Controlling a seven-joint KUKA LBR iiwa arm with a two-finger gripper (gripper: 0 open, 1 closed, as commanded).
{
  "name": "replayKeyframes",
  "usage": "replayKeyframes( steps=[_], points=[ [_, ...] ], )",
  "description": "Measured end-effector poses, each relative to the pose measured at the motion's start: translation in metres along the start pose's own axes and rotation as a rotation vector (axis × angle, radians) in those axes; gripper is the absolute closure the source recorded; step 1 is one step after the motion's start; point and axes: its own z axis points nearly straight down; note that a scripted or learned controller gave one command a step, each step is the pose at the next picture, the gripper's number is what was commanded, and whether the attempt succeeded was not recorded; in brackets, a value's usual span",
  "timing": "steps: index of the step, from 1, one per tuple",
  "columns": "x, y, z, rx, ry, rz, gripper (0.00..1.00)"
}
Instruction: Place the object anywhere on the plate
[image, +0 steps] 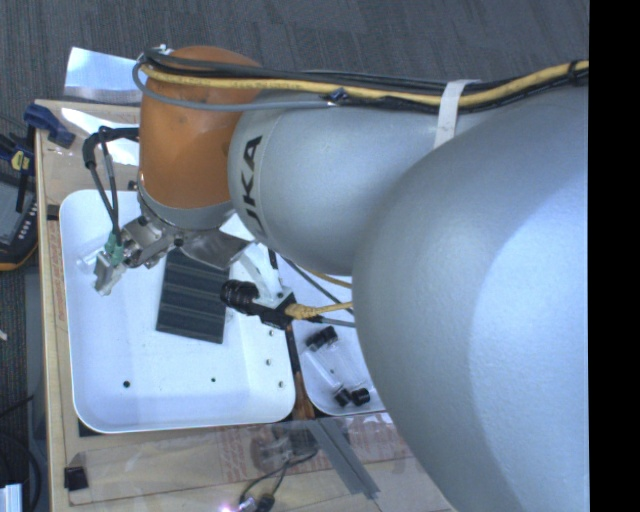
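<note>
Item: grey arm (420, 230) with orange band (190, 130), reaching in from the right over the left bin (130, 395) and covering much of the right bin (330, 400)
Gripper (108, 262): a small assembly with a green spot, low over the left bin's upper left part; whether it is released or clenched on anything cannot be told at this size, and nothing can be made out in its hold
Dark ribbed slab (192, 297): lies flat on the left bin's floor, just right of the gripper and apart from it; probably the task's object or the plate, which one cannot be told
Small dark pieces (335, 370): in the visible strip of the right bin
Step, as judged: approach or pick, placement not yet done
Next move calls for: a confirmed hold on the object, then carrying it over the plate and lowering it there
</note>
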Motion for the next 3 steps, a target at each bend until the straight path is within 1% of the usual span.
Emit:
replayKeyframes(
  steps=[1, 2, 3],
  points=[
    [0.000, -0.003, 0.091, 0.004, 0.000, 0.353, 0.00],
    [-0.029, -0.064, 0.064, 0.002, 0.000, 0.404, 0.00],
    [0.048, -0.060, 0.109, 0.004, 0.000, 0.647, 0.00]
  ],
)
